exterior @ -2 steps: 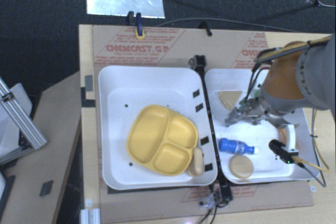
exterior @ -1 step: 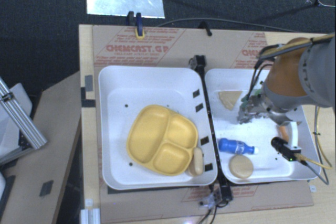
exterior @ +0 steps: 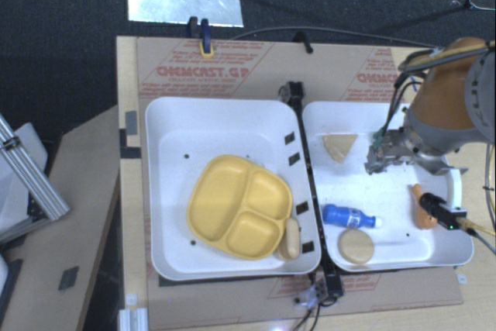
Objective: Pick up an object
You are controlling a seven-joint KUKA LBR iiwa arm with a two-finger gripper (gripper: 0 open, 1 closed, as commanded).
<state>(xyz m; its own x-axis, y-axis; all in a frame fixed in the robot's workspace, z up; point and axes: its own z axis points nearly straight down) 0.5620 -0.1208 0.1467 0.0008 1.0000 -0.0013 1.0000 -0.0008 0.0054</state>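
Nearest edge of the right bin (exterior: 453, 252): round tan disc (exterior: 356, 246), below and left of the hand. Blue bottle (exterior: 348, 216) lies on its side just above the disc, white cap pointing right. Orange piece (exterior: 423, 212) sits below-right of the hand, beside a black fitting on the arm. Hand (exterior: 380, 160) is down over the bin's middle; grip state cannot be told, nothing visibly in it. Tan wedge (exterior: 339, 146) lies just left of the hand, apart from it. Well left, the other bin (exterior: 225, 116) holds a yellow divided tray (exterior: 236, 205) with a small beige piece (exterior: 290, 238) at its corner. Both bins sit on the table (exterior: 232, 66).
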